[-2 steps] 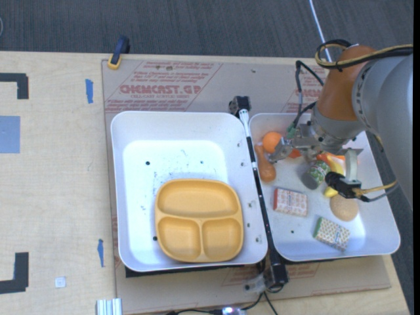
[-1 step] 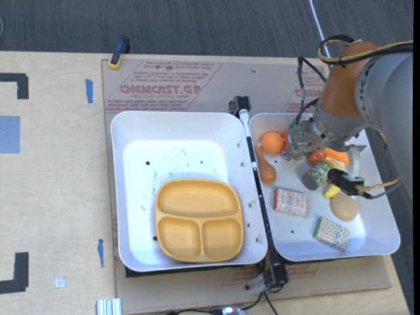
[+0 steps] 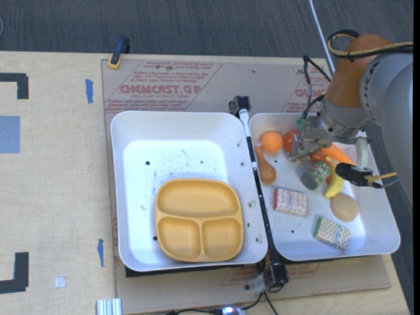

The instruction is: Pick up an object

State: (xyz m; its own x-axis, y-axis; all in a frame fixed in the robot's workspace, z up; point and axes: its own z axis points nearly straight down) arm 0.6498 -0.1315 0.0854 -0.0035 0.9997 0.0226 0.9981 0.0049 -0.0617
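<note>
- Arm (image 3: 387,90): bulky, rounded grey casing.
- Orange band (image 3: 351,77) above the wrist.
- Yellow and black cables loop over the band.
- Dark metal gripper (image 3: 303,143).

Yellow divided tray (image 3: 199,227), perhaps plastic.

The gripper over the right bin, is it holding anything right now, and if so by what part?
It cannot be told. The gripper is low in the right bin, among the orange ball and other toy food, but nothing is visibly clamped.
</note>
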